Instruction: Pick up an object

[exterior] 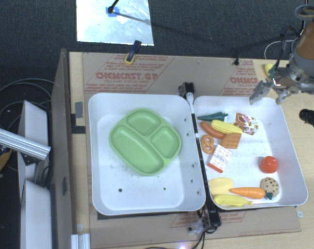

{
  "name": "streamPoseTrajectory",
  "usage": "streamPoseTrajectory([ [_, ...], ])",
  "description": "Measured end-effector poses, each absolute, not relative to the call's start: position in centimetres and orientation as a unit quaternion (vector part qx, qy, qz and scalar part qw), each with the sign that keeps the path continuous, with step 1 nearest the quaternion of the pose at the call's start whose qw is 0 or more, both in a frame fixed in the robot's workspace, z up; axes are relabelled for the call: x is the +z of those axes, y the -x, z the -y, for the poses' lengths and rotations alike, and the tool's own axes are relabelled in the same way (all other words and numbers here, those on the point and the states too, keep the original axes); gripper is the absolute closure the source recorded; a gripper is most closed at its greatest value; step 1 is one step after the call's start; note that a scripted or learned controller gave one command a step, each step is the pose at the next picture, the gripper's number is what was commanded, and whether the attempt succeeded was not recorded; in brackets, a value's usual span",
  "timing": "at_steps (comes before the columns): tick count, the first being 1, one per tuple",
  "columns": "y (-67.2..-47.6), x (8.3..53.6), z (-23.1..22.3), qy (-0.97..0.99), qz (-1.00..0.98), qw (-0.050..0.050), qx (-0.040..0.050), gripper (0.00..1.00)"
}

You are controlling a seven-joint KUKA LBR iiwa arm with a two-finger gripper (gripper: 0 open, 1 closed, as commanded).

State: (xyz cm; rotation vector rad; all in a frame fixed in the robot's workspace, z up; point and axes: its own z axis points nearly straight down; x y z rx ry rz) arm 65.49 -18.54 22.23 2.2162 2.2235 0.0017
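Tomato [269, 164] lies well below the empty, spread end effector [271, 91].

Robotics lab: white bins [146, 204] on bench (loose cables [22, 95] alongside)

I see my arm [308, 45] coming in from the upper right, its orange band above the grey wrist. My gripper [271, 93] hangs below it, pointing down and to the left, with both fingers [259, 93] spread apart and nothing between them. The wrist sits tilted, with thin cables looping around it
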Motion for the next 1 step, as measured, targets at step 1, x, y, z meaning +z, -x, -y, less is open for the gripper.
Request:
streamPoseTrajectory([
  [1,-62.56,18.21,15.34,-0.705,-0.709,-0.002,-0.0007,0.0],
])
